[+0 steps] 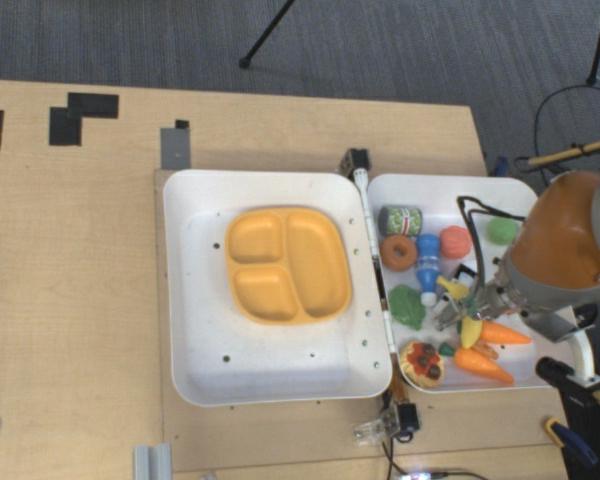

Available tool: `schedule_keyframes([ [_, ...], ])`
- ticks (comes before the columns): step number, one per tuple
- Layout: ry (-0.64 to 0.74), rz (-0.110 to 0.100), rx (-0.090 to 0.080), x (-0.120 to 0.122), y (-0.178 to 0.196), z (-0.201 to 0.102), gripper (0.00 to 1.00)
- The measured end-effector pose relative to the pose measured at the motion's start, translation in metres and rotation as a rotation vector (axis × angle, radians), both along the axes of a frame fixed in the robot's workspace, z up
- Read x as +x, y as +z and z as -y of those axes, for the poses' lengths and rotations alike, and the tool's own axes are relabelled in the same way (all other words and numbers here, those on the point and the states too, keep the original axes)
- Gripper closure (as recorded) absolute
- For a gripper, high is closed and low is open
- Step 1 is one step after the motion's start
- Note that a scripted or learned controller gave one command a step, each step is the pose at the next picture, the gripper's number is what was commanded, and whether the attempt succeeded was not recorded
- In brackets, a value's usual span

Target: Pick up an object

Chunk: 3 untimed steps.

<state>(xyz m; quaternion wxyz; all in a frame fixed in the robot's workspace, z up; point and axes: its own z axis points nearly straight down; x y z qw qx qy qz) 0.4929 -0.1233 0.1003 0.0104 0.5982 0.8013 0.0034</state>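
The table (70,298) is light wood and carries two shallow white bins side by side. The left bin (195,358) holds one item — a yellow-orange divided plate (285,265) with three compartments, lying flat near the bin's centre. The right bin (435,196) holds the loose objects. The arm (568,238), orange band uppermost, enters from the right and covers that bin's right portion; the gripper (458,308) sits low over the bin's middle, among the toys; whether the fingers are apart or together cannot be told, and no object is seen between them.

Objects in the right bin, largest first: two orange carrots (485,366) lie at the lower right, one above the other, just beside the gripper; a blue bottle (428,258) stands near the centre; a green pepper-like piece (407,306) lies at the left wall; a green-labelled can (401,219) lies at the upper left; a brown doughnut (397,253) touches the bottle's left side; a small pizza-like disc (423,362) rests at the lower left corner; a red piece (456,241) and a green piece (501,231) sit toward the top.
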Motion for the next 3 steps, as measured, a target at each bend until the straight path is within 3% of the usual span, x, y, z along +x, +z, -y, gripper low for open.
schedule_keyframes([
  [1,0.168,-0.018,0.005,0.014,0.023,-0.007,1.00],
  [2,0.378,-0.017,0.002,-0.005,0.084,-0.042,1.00],
  [3,0.675,-0.016,-0.003,-0.004,0.111,-0.061,1.00],
])
